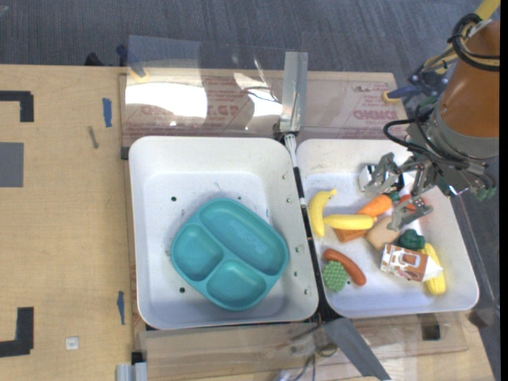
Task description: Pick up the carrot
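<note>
Carrot (pixel 376 205) lay in your right bin (pixel 460 292), among the toy food just right of the banana (pixel 319 210) and above a yellow piece (pixel 349 222). Your gripper (pixel 401 182) hovered right over its upper end, fingers spread apart, nothing visibly between them. Your left bin (pixel 151 165) held a teal divided plate (pixel 228 252).

The right bin (pixel 444 292) was crowded: a banana (pixel 319 210), a sausage (pixel 347 266), a small carton (pixel 403 262) and corn (pixel 432 270) packed its middle and near side. Its far-left corner lay bare. In the left bin (pixel 151 213), a teal divided plate (pixel 228 250) filled the centre, leaving its margins free.
</note>
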`<state>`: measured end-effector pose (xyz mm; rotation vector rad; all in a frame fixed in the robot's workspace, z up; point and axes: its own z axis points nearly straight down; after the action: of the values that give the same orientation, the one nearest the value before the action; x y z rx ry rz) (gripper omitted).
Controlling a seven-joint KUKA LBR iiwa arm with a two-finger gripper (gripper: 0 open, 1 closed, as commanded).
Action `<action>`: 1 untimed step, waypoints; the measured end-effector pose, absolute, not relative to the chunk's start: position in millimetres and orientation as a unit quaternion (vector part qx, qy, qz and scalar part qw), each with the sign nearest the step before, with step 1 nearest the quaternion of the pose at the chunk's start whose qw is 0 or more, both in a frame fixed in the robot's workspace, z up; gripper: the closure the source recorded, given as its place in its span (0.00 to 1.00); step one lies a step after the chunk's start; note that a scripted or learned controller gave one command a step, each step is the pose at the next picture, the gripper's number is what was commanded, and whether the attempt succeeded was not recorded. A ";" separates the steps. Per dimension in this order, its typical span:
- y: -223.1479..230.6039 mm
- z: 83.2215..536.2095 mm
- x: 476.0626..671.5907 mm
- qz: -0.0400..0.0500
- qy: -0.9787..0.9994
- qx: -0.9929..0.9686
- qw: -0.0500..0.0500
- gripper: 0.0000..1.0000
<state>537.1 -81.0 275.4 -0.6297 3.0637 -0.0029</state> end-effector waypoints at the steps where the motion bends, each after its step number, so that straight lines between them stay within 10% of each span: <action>1: -15.1 198.9 513.8 0.001 0.999 -0.036 0.000 1.00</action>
<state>513.8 -15.1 198.9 -0.1121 3.1398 0.0033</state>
